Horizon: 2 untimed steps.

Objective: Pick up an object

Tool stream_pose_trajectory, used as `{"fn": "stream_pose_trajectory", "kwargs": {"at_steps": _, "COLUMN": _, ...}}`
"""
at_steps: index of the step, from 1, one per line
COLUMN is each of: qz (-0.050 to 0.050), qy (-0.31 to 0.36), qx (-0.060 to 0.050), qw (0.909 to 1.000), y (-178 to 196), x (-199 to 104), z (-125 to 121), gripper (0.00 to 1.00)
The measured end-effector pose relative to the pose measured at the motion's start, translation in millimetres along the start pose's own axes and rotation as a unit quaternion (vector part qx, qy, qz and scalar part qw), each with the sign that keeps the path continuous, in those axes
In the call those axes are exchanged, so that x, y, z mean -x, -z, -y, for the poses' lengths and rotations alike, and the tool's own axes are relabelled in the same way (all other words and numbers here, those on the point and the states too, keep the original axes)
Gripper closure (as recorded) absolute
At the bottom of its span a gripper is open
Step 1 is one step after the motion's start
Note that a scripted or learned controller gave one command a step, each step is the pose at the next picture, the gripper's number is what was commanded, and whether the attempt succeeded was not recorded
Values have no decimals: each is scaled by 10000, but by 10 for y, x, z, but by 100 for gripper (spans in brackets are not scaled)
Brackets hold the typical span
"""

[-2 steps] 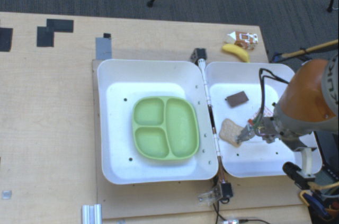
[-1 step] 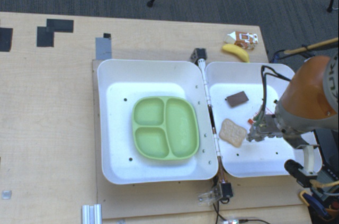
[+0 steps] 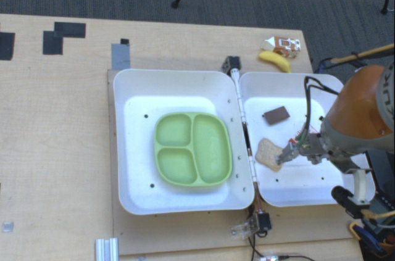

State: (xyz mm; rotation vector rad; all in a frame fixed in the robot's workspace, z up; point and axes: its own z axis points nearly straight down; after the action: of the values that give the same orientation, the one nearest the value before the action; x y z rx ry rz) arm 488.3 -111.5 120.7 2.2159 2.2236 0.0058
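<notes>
Gripper [image 3: 287, 153]: low in right white bin [image 3: 321, 192], tip at 3 o'clock edge of flat tan bread-like slice [image 3: 267, 155] | closure: cannot tell | step: approach, judged | next: confirm the slice sits between the tips before lifting | dark brown rectangular piece [image 3: 276, 115] at slice's 12 o'clock, apart.

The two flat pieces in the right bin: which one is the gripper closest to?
The tan piece: the gripper is right at its edge. The dark brown piece lies apart, farther up the bin.
</notes>
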Motion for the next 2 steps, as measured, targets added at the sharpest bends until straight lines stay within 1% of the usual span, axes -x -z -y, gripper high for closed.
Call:
{"fn": "stream_pose_trajectory", "kwargs": {"at_steps": 1, "qz": 3, "qy": -12, "qx": 14, "qw": 10000, "y": -329, "x": -116, "z": -7, "gripper": 0}}
{"fn": "stream_pose_trajectory", "kwargs": {"at_steps": 2, "qz": 8, "qy": -7, "qx": 61, "qw": 10000, "y": -204, "x": -118, "z": -40, "gripper": 100}}
